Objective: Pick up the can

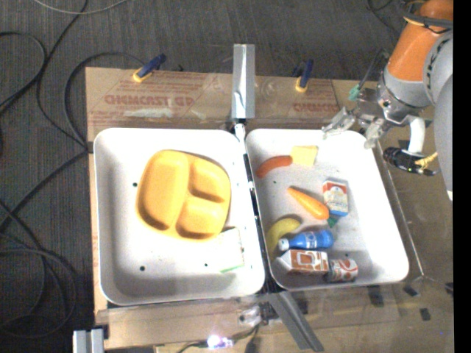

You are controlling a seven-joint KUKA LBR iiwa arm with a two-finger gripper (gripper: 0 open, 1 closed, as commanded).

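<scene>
The can [344, 270], red and silver, lies on its side at the front edge of the right bin [383, 219]. It touches a brown carton [307, 261] on its left. My gripper [354, 128] hangs over the back right corner of that bin, far behind the can. Its two fingers [335, 125] are spread open with nothing between them.
The right bin also holds a blue bottle [309, 240], a banana [280, 230], a carrot [309, 203], a small milk carton [335, 196], a red sausage [273, 165] and a yellow cheese wedge [304, 155]. A yellow sectioned tray [185, 194] lies in the left bin [118, 256].
</scene>
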